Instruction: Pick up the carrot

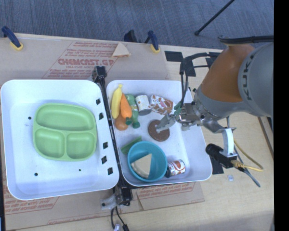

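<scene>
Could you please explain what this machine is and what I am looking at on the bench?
This is one picture from a camera fixed above the bench, looking down at a slant. The grey and orange robot arm reaches in from the right, and its hand hangs over the right bin. That bin holds a carrot beside a banana, a brown disc, a blue bowl and small cans. The left bin holds a green divided plate. The hand is not on the carrot.

your carrot sits wedged between banana and green bottle; open bin floor lies right of the brown disc.
</scene>
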`<state>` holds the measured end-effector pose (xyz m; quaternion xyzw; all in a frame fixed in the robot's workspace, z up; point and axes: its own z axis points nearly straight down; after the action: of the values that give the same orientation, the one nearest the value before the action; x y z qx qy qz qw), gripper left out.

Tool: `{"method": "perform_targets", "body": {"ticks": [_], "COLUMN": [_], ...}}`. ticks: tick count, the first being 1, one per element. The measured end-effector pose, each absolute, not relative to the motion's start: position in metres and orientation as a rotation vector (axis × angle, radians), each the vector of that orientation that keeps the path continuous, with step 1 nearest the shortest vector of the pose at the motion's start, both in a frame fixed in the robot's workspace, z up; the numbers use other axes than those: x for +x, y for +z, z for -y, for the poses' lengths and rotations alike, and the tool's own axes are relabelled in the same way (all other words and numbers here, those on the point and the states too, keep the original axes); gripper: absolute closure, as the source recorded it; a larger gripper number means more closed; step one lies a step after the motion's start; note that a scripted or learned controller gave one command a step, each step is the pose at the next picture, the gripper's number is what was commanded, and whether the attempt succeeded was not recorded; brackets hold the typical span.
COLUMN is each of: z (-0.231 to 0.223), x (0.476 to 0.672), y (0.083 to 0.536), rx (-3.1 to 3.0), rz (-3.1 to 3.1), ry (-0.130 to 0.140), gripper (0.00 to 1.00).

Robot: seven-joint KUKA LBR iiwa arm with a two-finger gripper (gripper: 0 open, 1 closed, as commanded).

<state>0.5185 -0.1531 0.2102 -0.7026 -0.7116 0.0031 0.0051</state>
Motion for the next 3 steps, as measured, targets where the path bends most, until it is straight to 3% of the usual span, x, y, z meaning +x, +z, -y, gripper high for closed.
{"method": "perform_targets", "body": {"ticks": [1, 2, 3], "z": [0.101, 0.092, 0.095], "x": [0.501, 0.556, 0.605], "y": [0.143, 0.089, 0.091], "rx": [-2.141, -2.205, -2.572], "rz": [2.281, 2.223, 1.788], "ry": [0.015, 0.016, 0.015], "gripper": [0.0, 0.0, 0.0]}}
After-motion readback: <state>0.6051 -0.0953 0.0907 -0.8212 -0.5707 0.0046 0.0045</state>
